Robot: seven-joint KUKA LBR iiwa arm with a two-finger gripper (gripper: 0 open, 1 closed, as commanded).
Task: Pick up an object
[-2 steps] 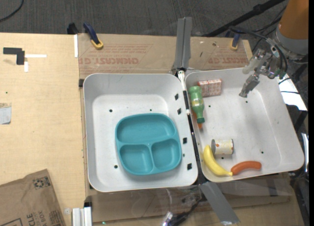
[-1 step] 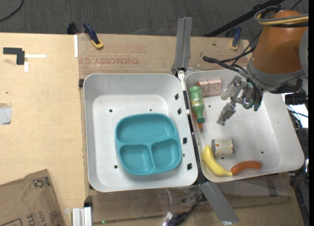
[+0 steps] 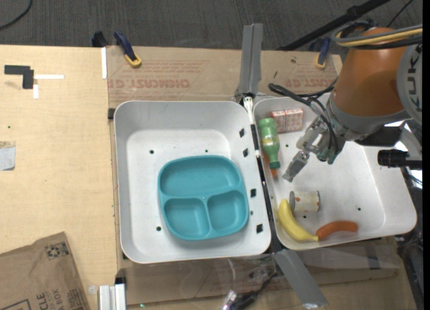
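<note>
Risk: jaws [image 3: 304, 156], apparently parted and empty, hang above bare floor of the right white bin [image 3: 376, 187]; closing here misses the small cream cylinder [image 3: 308, 201] and yellow banana [image 3: 293, 222].

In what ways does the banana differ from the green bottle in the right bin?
The banana is yellow and curved; the green bottle is straight, with an orange tip. The banana lies near the bin's front edge, beside an orange sausage-shaped toy; the bottle lies further back, along the wall next to the left bin. Both lie flat in the right bin.
</note>
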